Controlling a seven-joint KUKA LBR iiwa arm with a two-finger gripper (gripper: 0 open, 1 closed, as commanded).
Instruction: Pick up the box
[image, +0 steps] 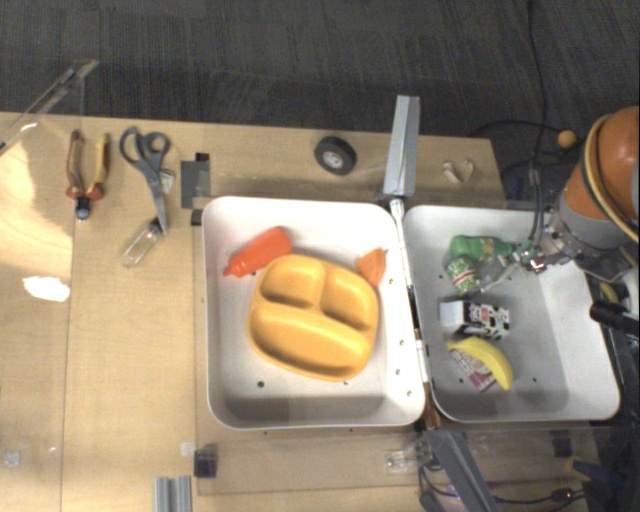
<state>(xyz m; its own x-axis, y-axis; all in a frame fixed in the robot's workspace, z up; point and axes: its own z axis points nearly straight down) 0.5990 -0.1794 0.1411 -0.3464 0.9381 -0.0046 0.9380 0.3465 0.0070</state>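
Two white bins sit side by side. The left bin holds a big yellow divided tray. The grey arm hangs over the right bin. The small box lies mid-bin above a banana. The gripper hovers near it, grip unclear.

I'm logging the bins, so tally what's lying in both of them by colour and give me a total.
Orange: 2, a carrot and a smaller piece
Yellow: 2, a tray and a banana
Green: 1, a crumpled wrapper
Black and white: 1, a small box
Total: 6
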